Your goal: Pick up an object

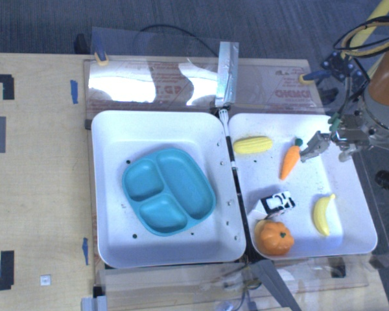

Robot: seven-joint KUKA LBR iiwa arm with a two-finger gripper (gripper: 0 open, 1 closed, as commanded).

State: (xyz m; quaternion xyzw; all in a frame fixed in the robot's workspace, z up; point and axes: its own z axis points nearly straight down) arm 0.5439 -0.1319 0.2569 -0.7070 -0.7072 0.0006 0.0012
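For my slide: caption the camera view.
Gripper beside carrot in right bin; blue tray in left bin.

The hand (313,145) hovers just beside the carrot (289,162) in the right bin (360,203).

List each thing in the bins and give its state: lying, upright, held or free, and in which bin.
Plate: flat in the left bin, nothing on it.
Corn: lying in the right bin, free.
Carrot: lying slantwise, green top by the gripper, not held.
Toy car: free.
Orange: free, near front rim.
Banana: lying, free.
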